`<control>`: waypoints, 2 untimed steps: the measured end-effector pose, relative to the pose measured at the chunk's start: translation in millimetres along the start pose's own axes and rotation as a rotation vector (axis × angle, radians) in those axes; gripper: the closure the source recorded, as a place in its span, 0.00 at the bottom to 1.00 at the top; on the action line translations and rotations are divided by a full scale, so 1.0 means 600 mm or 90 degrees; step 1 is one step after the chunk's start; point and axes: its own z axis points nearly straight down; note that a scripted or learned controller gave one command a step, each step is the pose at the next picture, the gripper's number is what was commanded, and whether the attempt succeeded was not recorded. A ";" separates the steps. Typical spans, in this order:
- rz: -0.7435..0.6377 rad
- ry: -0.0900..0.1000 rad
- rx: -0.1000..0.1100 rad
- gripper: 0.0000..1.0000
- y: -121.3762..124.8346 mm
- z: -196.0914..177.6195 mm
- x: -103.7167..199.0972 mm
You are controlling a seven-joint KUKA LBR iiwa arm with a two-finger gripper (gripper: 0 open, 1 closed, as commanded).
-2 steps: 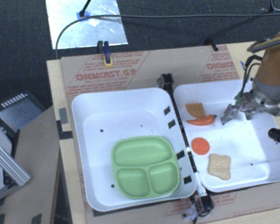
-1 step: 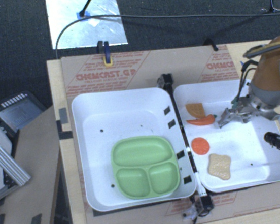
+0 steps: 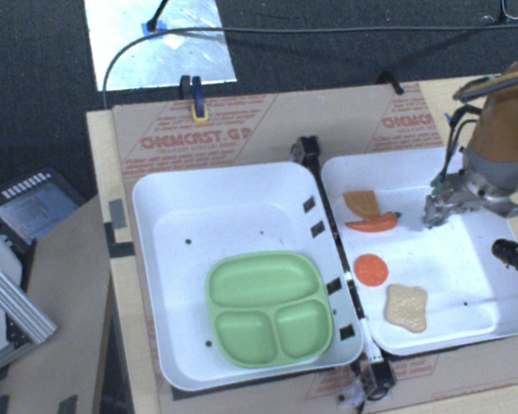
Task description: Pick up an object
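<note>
orange carrot-like piece [image 3: 372, 224] is lying in the right bin [image 3: 514, 310], upper left part, w/ its green tip pointing right. a tan, toast-like piece [image 3: 362, 203] is sitting just above it, touching or nearly so. below the carrot, apart from it, a round orange-red disc [image 3: 371, 270] is resting near the bin's left wall. a pale, speckled cracker-like piece [image 3: 407, 307] is lying just below and right of the disc, close but not touching as far as can be told.

gripper [image 3: 429, 214] is being held low over the right bin, just right of the carrot's green tip, w/ a small gap between them. nothing is being seen between the fingers; jaw state can't be told, since the tip is small and blurred. the grey arm w/ its orange band [image 3: 509, 130] is reaching in from the right, above the bin's upper right corner.

left bin [image 3: 175, 212] is sitting beside the right one, the two walls touching along the middle. a green divided tray [image 3: 269, 306] w/ three compartments is lying in its lower half. both bins are being borne on a brown cardboard sheet [image 3: 230, 129] w/ red lettering.
</note>
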 end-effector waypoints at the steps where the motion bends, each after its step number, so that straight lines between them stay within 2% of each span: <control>1: -0.001 0.000 -0.001 1.00 0.009 -0.074 -0.002; 2: -0.001 0.000 -0.001 1.00 0.012 -0.147 0.000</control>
